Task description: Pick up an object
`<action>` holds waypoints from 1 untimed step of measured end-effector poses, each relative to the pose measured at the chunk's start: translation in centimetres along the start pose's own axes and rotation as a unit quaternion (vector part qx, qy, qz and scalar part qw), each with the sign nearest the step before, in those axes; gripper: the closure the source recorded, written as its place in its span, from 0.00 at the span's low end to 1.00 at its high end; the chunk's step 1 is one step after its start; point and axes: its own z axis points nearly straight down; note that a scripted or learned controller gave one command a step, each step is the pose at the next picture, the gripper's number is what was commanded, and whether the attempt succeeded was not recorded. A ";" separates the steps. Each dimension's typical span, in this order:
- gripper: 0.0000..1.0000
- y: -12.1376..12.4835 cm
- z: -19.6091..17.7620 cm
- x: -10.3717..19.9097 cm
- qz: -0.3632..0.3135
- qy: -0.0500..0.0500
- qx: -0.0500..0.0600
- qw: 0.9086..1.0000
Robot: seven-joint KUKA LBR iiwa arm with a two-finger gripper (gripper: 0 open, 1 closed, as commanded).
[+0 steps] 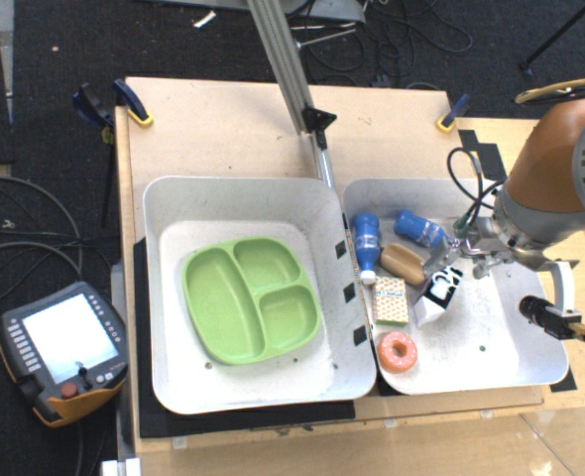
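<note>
The right bin [491, 355] holds several small objects along its left side. A blue bottle [366, 241] lies by the divider, with a crumpled blue item [418, 229] and a brown oblong piece [404, 261] beside it. A pale yellow-green box [390, 300] lies below them, and a pink ring [398, 351] sits at the front. My gripper [445, 278] reaches in from the right and hangs low over a small black-and-white item [437, 291], just right of the brown piece. The wrist hides what is under it.
The left bin [174, 216] holds a green divided tray [251, 298]. A metal pole [285, 58] slants over the back of the bench. A teach pendant [59, 350] lies on the floor at the left. Bare bin floor lies right of the objects.
</note>
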 end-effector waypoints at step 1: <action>0.00 0.1 5.1 0.0 0.000 -0.001 -0.003 1.000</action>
